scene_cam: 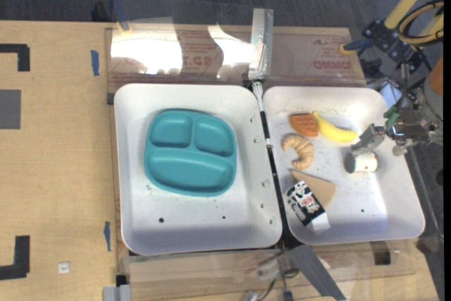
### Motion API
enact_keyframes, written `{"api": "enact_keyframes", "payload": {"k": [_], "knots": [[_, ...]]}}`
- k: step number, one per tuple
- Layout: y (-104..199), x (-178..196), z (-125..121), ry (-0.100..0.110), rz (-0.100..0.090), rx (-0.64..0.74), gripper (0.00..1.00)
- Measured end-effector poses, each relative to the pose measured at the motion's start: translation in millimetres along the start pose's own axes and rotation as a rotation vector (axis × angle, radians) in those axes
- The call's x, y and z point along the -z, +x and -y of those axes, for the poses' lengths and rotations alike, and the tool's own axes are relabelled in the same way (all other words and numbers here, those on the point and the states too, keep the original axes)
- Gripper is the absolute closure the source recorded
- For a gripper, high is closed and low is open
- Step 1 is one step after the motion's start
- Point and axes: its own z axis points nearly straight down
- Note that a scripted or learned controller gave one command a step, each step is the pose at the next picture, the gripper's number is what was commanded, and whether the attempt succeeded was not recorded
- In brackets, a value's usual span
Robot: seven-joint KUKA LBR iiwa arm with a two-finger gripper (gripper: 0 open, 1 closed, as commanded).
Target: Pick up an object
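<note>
Camera view: two bins, one gripper

Left bin [134,222] is holding a smooth teal divided plate [190,151]. Right bin [402,215] is holding a banana [335,129], croissant [299,146], orange slab [305,124], cardboard wedge [318,185], carton [306,202] and white cup [361,162]. I cannot tell the gripper's [368,139] state; it is hovering just above the cup.

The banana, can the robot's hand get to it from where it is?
Probably yes. The banana lies uncovered in the right bin, and the hand sits just beside it, with nothing between them; only the orange piece touches its far end.
</note>
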Motion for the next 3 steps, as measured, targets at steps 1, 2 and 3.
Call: {"api": "enact_keyframes", "payload": {"k": [1, 2, 3], "knots": [[28.0, -151.5, -49.2, -0.017, 0.002, 0.000, 0.00], [18.5, -157.7, -111.2, -0.023, 0.003, 0.001, 0.00], [33.1, -167.4, -154.3, 0.024, -0.001, -0.004, 0.00]]}}
